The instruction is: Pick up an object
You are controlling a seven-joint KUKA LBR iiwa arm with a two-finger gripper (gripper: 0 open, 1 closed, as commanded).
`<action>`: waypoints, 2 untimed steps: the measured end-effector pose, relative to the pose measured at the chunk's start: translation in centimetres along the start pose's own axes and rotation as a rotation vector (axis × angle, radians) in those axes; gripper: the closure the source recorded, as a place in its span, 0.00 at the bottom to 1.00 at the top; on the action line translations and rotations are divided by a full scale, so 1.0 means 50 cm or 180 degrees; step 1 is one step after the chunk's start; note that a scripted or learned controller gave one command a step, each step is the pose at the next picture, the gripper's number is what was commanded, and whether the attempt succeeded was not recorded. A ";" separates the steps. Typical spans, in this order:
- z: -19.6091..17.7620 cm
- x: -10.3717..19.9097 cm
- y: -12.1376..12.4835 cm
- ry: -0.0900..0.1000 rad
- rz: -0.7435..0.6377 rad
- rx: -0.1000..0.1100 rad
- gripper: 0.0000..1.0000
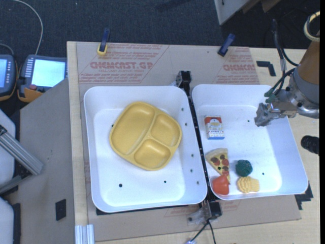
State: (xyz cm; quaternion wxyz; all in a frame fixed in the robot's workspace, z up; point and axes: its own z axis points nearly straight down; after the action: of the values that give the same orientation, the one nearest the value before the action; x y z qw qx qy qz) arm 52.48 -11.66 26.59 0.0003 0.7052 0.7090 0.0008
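The right bin (284, 151) holds a small red and white carton (214, 126), a pizza slice toy (219, 160), a red tomato-like piece (221, 185), a dark green broccoli toy (244, 167) and a yellow ridged piece (248, 185). My gripper (264, 116) hangs at the right side of this bin, above its white floor, well to the right of the carton. Nothing shows between its tips.
In the left bin (96, 151) lies a yellow divided plate (145, 135). A black clamp (184, 78) sits where the two bins meet at the back, and blue clips (226, 44) hold the cardboard's far edge.
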 end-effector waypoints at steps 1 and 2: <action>0.000 0.098 0.007 0.0004 -0.0002 0.0008 1.00; 0.030 0.201 0.030 0.0002 0.0003 0.0015 1.00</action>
State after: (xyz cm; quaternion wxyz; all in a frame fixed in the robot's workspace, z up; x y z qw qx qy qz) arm 53.95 -1.59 25.09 -0.0016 0.7056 0.7086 -0.0006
